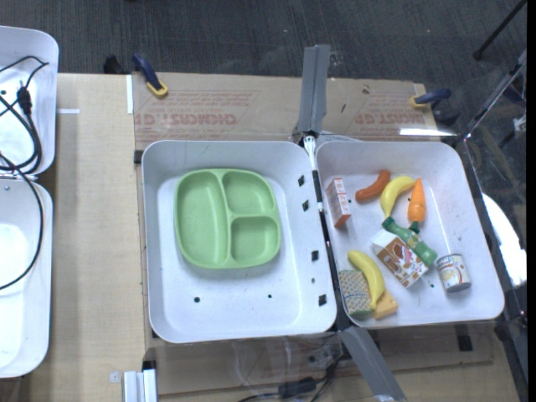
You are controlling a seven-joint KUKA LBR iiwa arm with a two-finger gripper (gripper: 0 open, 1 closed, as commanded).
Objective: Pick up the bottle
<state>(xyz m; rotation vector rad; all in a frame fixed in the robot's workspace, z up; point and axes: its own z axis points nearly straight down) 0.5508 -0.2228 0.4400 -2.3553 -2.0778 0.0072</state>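
- Green bottle (pixel 410 241) lying tilted in right bin (pixel 477 308), touching carton (pixel 400 262) at its 7 o'clock, orange carrot (pixel 416 202) at 12 o'clock.
- Green divided plate (pixel 226 219) in left bin (pixel 167 308).
- Jaws: cannot tell.

Count time: two white bins (pixel 159 224) (pixel 469 182), one green divided plate (pixel 226 218), two bananas (pixel 395 193) (pixel 368 275), one carrot (pixel 416 202), one sausage (pixel 373 186), one green bottle (pixel 410 239), two small cartons (pixel 337 202) (pixel 400 260), one little can (pixel 453 272), two clamps (pixel 149 75) (pixel 430 98)
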